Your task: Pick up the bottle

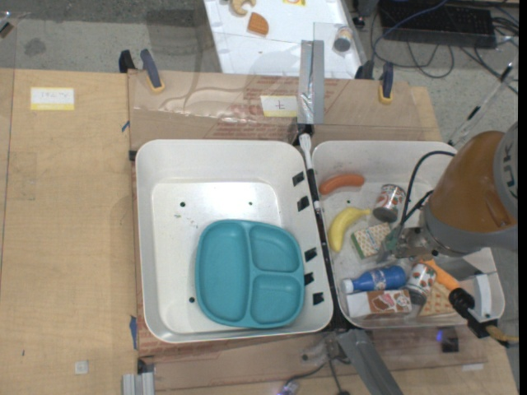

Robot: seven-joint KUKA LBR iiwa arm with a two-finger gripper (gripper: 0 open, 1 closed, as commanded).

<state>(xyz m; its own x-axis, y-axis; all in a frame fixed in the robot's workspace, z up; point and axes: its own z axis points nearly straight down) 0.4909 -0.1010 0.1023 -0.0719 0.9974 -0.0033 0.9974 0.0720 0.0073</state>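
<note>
The bottle (376, 281) is blue with a white cap at its left end. It lies on its side near the front of the right bin (329, 159). My gripper (397, 248) hangs low in that bin, just above and slightly right of the bottle, among the other items. Its tip is close to the bottle's right end, and I cannot tell whether they touch. The grey arm with its orange band (473, 189) covers the bin's right side.
The right bin also holds a sausage (342, 183), a banana (342, 225), a can (389, 202), a green packet (370, 239), a second can (422, 275), a carrot (445, 277) and a flat box (384, 303). In the left bin lies a teal divided plate (249, 273).
</note>
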